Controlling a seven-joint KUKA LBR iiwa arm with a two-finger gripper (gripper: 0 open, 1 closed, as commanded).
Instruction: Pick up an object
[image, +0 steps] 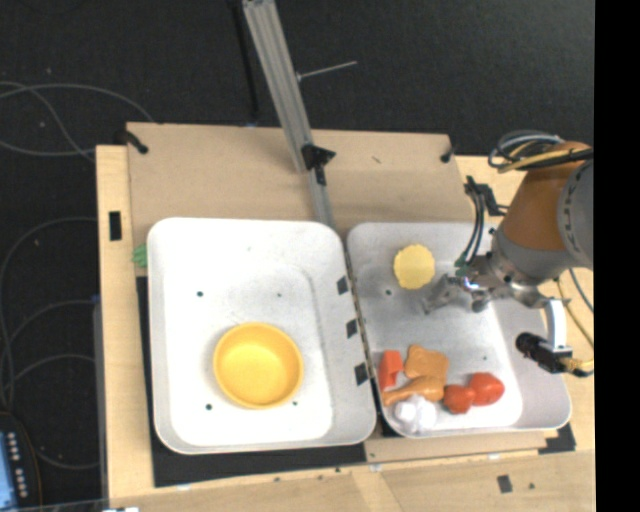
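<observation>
My gripper (447, 291) hangs over the middle of the right bin (530, 410), reaching in from the right. A pale yellow round object (414, 266) lies just up and left of it, apart from it. Near the bin's front lie an orange carrot-like piece (389, 368), a tan toy (427, 366), a white object (418, 415) and a red tomato-like piece (476, 392). I see nothing between the gripper's tips.
A yellow bowl (258, 364) sits in the left bin (200, 250), toward its front. A slanted metal pole (290, 105) rises from the back of the bench between the bins. Cables hang off the arm's wrist (545, 345) at the right.
</observation>
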